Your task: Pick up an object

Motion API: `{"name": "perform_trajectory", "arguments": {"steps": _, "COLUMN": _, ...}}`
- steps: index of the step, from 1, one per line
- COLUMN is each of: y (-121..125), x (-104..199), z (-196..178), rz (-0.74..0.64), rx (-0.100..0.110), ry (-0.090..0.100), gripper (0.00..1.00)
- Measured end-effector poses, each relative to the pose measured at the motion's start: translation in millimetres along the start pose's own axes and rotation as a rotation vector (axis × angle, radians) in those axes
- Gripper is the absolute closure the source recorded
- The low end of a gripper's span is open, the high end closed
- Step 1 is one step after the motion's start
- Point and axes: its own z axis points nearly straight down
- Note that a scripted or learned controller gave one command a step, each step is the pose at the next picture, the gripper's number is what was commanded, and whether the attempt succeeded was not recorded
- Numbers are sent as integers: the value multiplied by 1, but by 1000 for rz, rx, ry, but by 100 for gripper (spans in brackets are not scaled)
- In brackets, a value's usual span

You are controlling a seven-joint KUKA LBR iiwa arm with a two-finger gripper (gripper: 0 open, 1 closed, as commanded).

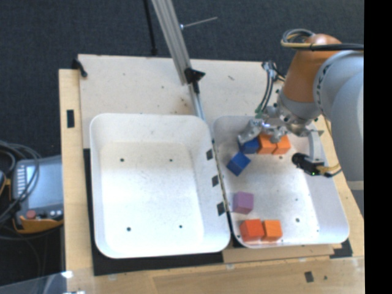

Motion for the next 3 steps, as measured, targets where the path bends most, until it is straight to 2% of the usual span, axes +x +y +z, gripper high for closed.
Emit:
{"name": "perform_trajectory", "arguments": {"steps": 1, "y": 7, "x": -2, "z": 3, "rz": 1, "rx": -17, "ry": -1, "gripper": 0}}
{"name": "perform_trajectory", "arguments": {"steps": 2, "y": 9, "x": -2, "z": -9, "rz": 0, "rx": -25, "ry": -1, "gripper": 100}}
{"name": "perform_trajectory", "arguments": {"steps": 3, "y": 7, "x": 4, "z": -58, "rz": -5, "rx": 4, "ry": 9, "gripper": 100}}
